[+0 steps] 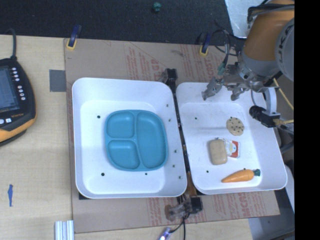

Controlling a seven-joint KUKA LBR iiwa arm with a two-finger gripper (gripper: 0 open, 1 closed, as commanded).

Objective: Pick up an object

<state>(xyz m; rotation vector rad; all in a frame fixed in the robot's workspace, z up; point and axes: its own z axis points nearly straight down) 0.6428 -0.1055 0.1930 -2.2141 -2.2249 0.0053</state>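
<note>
camera view | hand (223, 90) spread wide, grasping nothing | above right bin (199, 179) far edge

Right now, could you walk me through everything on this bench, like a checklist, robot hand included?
Surface: brown board on a wooden bench, bearing two white bins side by side.
Job's things: right bin holds a round cookie, a tan bread slice, a small red-and-white packet against it, and an orange carrot near the front wall.
Clutter: left bin holds a blue divided plate.
Grippers: the tool hangs over the right bin's far edge, fingers spread, nothing between them.
Cables: dark wires by the arm's wrist.
Surroundings: control pendant at left; clamps on the board's far edge.
</note>
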